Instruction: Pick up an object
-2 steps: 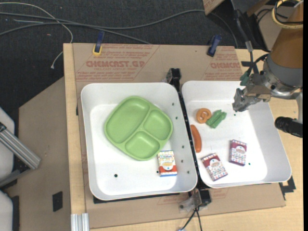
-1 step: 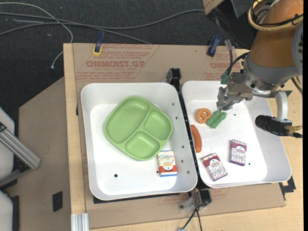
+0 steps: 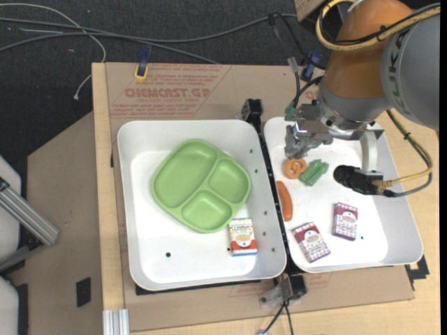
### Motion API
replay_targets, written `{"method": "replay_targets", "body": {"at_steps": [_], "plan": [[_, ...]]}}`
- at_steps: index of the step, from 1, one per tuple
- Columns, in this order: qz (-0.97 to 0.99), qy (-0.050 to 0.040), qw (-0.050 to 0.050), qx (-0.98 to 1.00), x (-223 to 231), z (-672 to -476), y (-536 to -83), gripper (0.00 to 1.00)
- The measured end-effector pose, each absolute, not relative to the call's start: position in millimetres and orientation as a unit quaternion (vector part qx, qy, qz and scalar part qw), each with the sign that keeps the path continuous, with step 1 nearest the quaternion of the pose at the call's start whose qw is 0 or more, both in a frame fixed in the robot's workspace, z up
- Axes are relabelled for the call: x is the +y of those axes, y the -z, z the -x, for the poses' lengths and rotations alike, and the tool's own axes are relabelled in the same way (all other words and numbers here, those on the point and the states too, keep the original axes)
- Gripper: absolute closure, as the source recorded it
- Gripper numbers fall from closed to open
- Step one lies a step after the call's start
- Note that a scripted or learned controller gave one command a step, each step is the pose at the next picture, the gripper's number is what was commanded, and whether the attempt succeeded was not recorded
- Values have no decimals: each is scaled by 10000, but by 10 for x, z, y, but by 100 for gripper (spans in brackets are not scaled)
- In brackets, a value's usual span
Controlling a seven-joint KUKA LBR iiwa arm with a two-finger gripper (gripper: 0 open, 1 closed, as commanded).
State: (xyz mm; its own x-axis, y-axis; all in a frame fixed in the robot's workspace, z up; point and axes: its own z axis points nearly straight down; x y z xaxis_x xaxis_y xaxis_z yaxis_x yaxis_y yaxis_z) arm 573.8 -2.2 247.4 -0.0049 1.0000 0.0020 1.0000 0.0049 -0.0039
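Your gripper (image 3: 299, 145) hangs in the right bin (image 3: 401, 246), upper left part, just above the pretzel (image 3: 294, 167) and green block (image 3: 313, 172). You cannot tell how its jaws stand. The left bin (image 3: 133, 187) holds a green plate (image 3: 201, 185).

The grey arm (image 3: 412, 54) reached in from the right, its orange band (image 3: 363, 44) above the wrist. The gripper (image 3: 299, 149) pointed down over the right bin's upper left part, its 2 fingers close together.
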Motion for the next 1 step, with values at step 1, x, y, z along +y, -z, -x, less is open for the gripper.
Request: {"method": "replay_targets", "body": {"at_steps": [1], "plan": [[7053, 14, -5, -7089, 483, -5958, -2493, 100]]}}
